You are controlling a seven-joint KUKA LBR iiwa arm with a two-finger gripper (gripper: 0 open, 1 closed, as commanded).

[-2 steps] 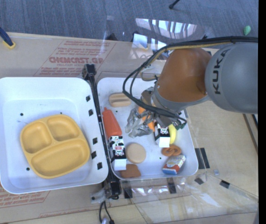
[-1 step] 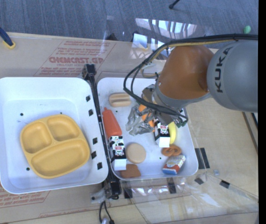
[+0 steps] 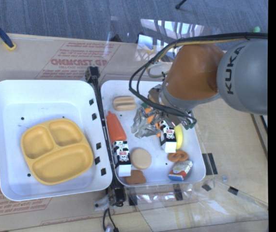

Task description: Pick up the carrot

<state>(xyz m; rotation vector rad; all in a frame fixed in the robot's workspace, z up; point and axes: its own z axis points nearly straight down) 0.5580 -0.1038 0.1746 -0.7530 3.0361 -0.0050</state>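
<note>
- Camera view: the carrot (image 3: 115, 126) is seen lying along the left wall of the right bin (image 3: 200, 154), tip toward 12 o'clock, its lower end touching a milk carton (image 3: 122, 153).
- The gripper (image 3: 147, 121) is placed at 3 o'clock of it, near; finger state cannot be told.
- Judged light, stiff, smooth; a mid-body grasp across the width is advised.

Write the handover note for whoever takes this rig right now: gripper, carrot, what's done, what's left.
Gripper: low in the right bin, over the middle clutter; its fingers are hard to make out.
Carrot: lying along the right bin's left wall, next to the milk carton, apart from the gripper.
Done: nothing visible; the carrot is not lifted.
Left: move the gripper left over the carrot, grasp, lift.
Yellow tray sits in the left bin.
</note>
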